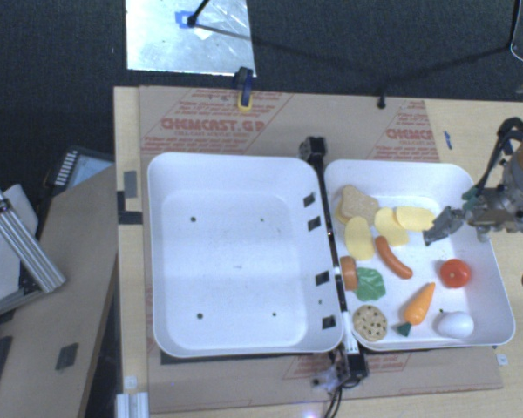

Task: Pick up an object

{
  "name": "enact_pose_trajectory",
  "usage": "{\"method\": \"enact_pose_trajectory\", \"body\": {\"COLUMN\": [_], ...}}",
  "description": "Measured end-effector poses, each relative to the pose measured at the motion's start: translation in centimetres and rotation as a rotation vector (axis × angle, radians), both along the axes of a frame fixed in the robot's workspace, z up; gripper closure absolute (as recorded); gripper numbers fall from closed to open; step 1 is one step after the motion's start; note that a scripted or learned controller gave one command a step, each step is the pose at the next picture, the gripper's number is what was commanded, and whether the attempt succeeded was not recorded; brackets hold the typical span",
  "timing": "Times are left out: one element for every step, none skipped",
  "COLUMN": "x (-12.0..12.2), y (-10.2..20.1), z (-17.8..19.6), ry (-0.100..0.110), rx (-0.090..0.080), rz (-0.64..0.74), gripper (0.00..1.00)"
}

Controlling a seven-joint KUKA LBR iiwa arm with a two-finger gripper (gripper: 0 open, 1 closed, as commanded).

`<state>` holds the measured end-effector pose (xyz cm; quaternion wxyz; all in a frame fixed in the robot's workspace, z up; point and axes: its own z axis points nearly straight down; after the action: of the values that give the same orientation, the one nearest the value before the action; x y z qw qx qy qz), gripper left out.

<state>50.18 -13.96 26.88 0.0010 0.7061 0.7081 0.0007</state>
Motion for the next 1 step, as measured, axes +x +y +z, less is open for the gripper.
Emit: {"method": "enact_pose_trajectory", "body": {"x": [1.6], "y": [1.66], "z": [-10.24], "ry": [0.01], "rx": [0.003], "rz": [0.001], "gripper": [0.0]}}
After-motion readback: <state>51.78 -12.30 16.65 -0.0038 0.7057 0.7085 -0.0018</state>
